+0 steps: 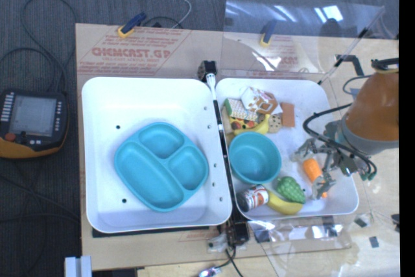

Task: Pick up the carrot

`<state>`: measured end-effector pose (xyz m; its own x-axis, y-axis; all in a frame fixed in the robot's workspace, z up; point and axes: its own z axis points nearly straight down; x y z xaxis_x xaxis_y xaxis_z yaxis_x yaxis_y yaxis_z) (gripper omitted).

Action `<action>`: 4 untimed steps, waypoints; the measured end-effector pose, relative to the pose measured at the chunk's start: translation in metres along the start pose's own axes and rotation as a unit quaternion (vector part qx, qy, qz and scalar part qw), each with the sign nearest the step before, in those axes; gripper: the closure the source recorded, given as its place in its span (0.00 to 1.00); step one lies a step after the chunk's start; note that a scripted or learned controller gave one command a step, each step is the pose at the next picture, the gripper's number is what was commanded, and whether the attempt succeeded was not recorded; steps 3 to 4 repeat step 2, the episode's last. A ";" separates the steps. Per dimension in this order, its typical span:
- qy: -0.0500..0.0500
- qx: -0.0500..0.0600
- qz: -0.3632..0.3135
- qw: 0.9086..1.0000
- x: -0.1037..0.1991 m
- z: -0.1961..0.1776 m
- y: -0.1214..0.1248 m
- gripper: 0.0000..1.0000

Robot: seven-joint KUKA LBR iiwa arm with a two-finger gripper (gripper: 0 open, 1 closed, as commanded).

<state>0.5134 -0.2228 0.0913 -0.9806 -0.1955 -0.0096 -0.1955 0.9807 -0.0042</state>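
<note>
Nearest the camera, along the front wall of the right bin (337, 207), a small can (254, 196), a banana (285, 205) and a green lumpy fruit (290, 189) are lying side by side, with a blue bowl (254, 157) sitting just behind them. The carrot (312, 169) is lying to the right of the bowl, near the bin's right wall, its long axis running roughly front to back with a slight tilt. The tool (322, 167) is hanging right over it, reaching in from the right; its fingers are standing spread, one on each side of the carrot, so it is open and straddling rather than gripping. Judging from this, the carrot is sitting almost directly beneath the tool, and closing across its short axis looks like what the coming move is turning on. A blue divided plate (162, 165) is resting in the left bin (104, 100).
</note>
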 end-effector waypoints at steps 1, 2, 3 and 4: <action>-0.005 0.003 0.000 1.000 -0.004 -0.013 0.000 1.00; -0.004 0.002 0.000 1.000 -0.004 -0.012 0.000 0.00; -0.004 0.002 0.000 1.000 -0.004 -0.012 0.000 0.00; -0.004 0.002 0.000 1.000 -0.004 -0.012 0.000 0.00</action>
